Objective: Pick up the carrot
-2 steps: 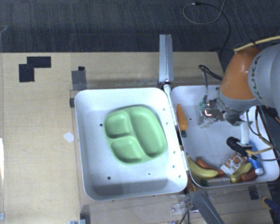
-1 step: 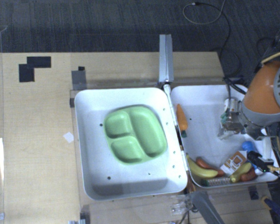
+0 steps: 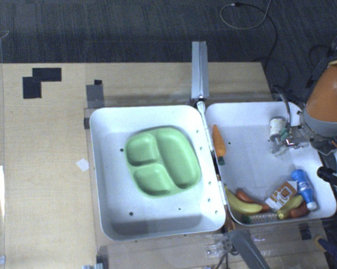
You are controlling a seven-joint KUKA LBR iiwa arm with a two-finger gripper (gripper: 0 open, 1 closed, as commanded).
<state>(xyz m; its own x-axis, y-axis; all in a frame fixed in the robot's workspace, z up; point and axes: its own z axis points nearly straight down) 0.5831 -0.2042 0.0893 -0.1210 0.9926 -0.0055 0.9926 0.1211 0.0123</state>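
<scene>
Two white bins sit side by side on the bench, and the metal divider (image 3: 203, 109) between them is the handiest landmark. To the left of the divider, the left bin (image 3: 108, 180) holds a green sectioned tray (image 3: 163, 161) lying flat near its middle. Just right of the divider, pressed against the near wall of the right bin (image 3: 252, 112), lies the carrot (image 3: 218, 142), orange with its darker green end pointing toward the front edge (it looks to be resting along the wall, which may leave little room for a finger on that side). Further right and toward the front of that bin, a heap of other items gathers: a banana (image 3: 243, 204), a reddish sausage-like piece (image 3: 249, 198), a small brown carton (image 3: 280, 196) and a blue bottle (image 3: 304, 187). Far right of the divider, well apart from the carrot, the gripper (image 3: 282, 134) hangs over the bin's right side below the arm's orange band (image 3: 329, 95); it is too small and cluttered to tell how far it is open, and nothing can be seen in its hold. As a judgement, the task has barely begun: the carrot lies untouched in the bin, and the whole approach, descent, grasp and lift remain to be done.
</scene>
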